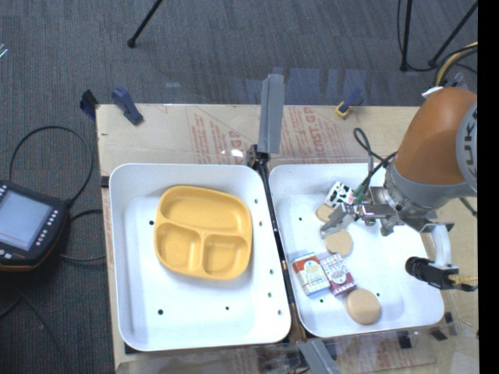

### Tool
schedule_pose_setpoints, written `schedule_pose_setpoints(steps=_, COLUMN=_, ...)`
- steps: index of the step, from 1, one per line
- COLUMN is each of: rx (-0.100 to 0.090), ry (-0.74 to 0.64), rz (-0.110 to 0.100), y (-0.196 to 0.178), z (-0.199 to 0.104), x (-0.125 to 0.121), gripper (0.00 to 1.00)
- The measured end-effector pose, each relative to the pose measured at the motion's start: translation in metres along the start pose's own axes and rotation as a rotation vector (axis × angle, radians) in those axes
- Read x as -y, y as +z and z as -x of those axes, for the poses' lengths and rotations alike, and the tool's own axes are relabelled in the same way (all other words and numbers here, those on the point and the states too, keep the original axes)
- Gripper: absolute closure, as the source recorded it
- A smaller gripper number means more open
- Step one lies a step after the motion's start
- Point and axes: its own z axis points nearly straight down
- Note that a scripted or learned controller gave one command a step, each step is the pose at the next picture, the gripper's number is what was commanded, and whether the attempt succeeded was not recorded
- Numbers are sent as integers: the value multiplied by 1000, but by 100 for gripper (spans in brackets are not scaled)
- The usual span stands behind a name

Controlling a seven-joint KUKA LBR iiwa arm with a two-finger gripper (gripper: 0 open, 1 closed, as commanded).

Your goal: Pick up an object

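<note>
End effector point(341, 215) sits low in the right bin point(405, 306), grip state unreadable, round tan piece point(338, 243) just nearside of it, touching or nearly.

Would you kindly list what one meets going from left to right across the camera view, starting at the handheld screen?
Screen → left bin → yellow tray → right bin → small cartons → round tan disc → arm.
</note>
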Motion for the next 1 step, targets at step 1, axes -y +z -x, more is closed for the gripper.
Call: schedule_pose_setpoints(steps=1, rx=0, ry=-60, rz=14, y=105, z=16, x=36, gripper=0)
